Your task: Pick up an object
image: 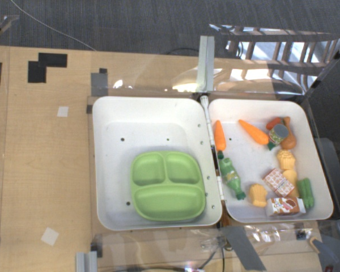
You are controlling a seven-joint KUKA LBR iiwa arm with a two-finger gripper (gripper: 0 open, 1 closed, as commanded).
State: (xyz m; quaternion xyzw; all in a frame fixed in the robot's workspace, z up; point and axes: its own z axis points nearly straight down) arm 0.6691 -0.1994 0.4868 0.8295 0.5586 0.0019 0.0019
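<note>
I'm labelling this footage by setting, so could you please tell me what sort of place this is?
Probably a robotics lab bench set up for picking trials, not a kitchen. Two white bins sit on a wooden bench, one holding a green tray, the other toy food such as a carrot and a bottle.

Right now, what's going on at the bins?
Nothing is being handled yet. The left bin holds a green divided plate. The right bin holds the small toy foods: two carrots, a green bottle, a small carton and more. All of them lie loose in the bin, none lifted.
</note>
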